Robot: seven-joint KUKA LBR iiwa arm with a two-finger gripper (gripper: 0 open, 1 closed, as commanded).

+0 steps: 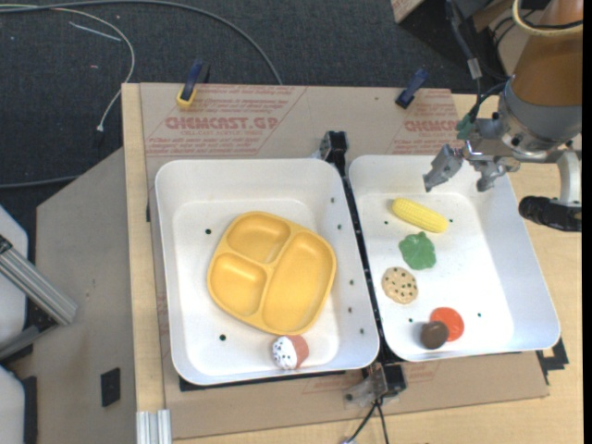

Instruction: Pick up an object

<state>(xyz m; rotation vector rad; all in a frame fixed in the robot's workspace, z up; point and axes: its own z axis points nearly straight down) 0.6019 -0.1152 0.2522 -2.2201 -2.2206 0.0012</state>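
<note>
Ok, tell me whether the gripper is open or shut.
Open: the gripper shows two fingers spread apart with nothing between them, above the right bin.

Yellow divided plate and corn; green broccoli; tan, dark-speckled cookie; both bins white.

Fixed overhead cam, angled down on bench, mid-range; both bins framed w/ floor behind, arm at right.

Yellow corn cob (lying flat, slightly slanted) near the right bin's far wall
</note>
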